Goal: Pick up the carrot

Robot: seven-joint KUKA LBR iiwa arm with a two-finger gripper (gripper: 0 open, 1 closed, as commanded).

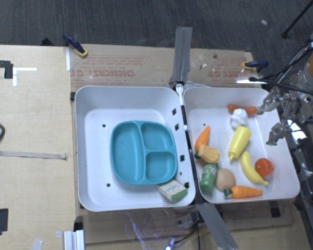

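Gripper (pixel 277 134) sits at the right rim of the right bin (pixel 288 191), over its upper right part, well clear of the toys. Can't tell from here whether it's open or shut (metal parts overlap, too cluttered), and nothing is visibly between them.

Two carrot-like pieces in that bin: carrot (pixel 202 137) leans against the left wall next to the divider, tilted, tip up; a second carrot (pixel 243 192) lies flat along the front wall, green end pointing left. Both far from the gripper.

Other stuff in the right bin: yellow bottle (pixel 239 142) mid-bin, banana (pixel 250 168) just below it, tomato (pixel 264 166) beside the banana, a brownish round item (pixel 225 179), a green item (pixel 208 178) touching it, and a white piece (pixel 238 119) near the back.

Left bin (pixel 88 155) holds a teal divided plate (pixel 144 152), with a sponge block (pixel 172 190) at its front right corner.
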